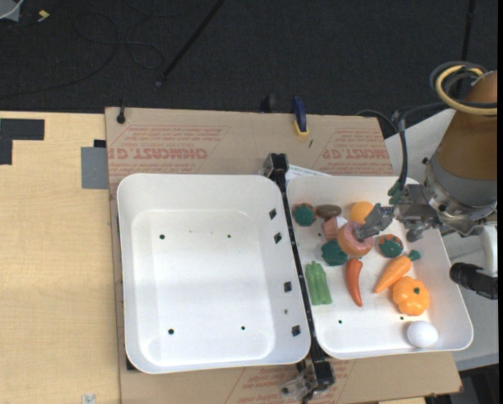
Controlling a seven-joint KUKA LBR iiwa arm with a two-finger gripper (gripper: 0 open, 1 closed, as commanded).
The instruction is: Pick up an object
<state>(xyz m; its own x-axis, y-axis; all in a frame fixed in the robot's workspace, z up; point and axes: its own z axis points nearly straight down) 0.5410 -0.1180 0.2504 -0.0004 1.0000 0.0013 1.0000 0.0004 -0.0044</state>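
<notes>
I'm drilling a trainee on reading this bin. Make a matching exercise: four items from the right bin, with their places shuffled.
Items:
1. white ball
2. green block
3. pumpkin
4. red chili

Places:
A. just above the white ball
B. near corner of the right bin
C. between the green block and the carrot
D. beside the divider between the bins

Pairs: 1-B, 2-D, 3-A, 4-C

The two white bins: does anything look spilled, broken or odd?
Nothing looks spilled or damaged. The one lopsided thing: all the toy food, such as the orange pumpkin and white egg, sits in the right white bin, beside the left white bin.
</notes>
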